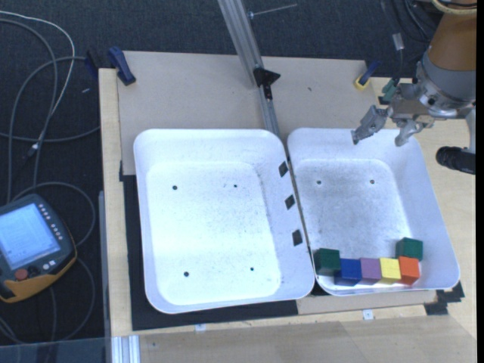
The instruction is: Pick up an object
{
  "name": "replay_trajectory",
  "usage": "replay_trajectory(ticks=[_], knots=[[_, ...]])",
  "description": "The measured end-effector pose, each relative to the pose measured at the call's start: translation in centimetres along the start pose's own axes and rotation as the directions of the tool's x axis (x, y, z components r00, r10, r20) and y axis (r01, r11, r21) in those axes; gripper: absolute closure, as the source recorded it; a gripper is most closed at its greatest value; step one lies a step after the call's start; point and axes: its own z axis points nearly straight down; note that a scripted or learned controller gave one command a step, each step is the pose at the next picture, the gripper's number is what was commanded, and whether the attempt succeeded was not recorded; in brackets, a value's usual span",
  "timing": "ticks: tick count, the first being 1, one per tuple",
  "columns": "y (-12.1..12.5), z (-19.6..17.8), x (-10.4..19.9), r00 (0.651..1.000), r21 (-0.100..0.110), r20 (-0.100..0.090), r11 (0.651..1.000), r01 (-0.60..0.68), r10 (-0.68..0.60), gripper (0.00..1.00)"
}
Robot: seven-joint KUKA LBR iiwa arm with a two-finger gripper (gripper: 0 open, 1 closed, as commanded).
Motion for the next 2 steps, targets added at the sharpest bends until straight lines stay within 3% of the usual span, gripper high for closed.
replay_trajectory(ticks=[1,2], knots=[[3.2,-1.1,-5.6,1.0,-0.005,0.005,1.0,-0.004,0.004,0.0],[2.6,-3.5,-4.4,1.0,-0.006,0.002,1.0,0.001,-0.001,0.0]])
